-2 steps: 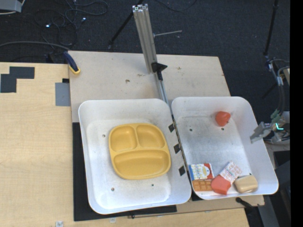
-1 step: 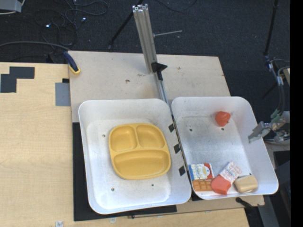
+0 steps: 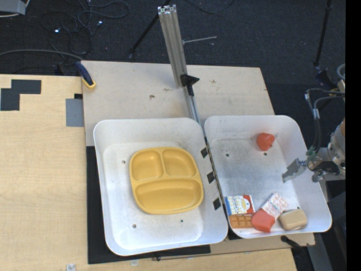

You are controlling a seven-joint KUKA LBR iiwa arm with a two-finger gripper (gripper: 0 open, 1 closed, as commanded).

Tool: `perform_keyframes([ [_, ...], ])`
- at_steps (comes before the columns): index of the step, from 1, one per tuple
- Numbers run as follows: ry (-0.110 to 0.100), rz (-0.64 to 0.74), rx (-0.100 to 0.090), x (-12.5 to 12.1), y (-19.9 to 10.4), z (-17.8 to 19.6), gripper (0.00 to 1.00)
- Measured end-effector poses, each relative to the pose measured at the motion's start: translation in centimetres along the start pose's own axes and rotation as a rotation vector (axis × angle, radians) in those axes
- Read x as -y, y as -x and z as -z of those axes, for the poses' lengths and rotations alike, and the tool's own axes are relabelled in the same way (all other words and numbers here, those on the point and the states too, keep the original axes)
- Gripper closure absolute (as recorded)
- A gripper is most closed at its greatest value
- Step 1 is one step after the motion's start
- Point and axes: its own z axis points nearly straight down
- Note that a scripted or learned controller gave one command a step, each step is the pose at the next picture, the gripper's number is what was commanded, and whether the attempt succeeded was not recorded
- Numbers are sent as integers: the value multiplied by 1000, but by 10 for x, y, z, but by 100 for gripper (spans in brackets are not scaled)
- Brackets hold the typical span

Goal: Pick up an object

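Two bins [image 3: 113, 134] sit on the desk. My jaws hang at the right bin's [image 3: 293, 123] edge; their opening I cannot tell. Left and above them lies a red object [image 3: 265, 140].

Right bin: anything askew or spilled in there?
Nothing spilled or damaged. The right bin has its small items bunched in the near corner: a snack box, red block, wrapped packet and tan block. One red object sits alone farther back. The yellow divided plate lies flat in the left bin.
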Motion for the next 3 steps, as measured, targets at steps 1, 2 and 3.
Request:
perform_keyframes([
  [1, 3, 0, 0, -6, -9, -49, 0],
  [2, 1, 0, 0, 1, -18, -104, 0],
  [3, 4, -4, 1, 1, -16, -91, 100],
])
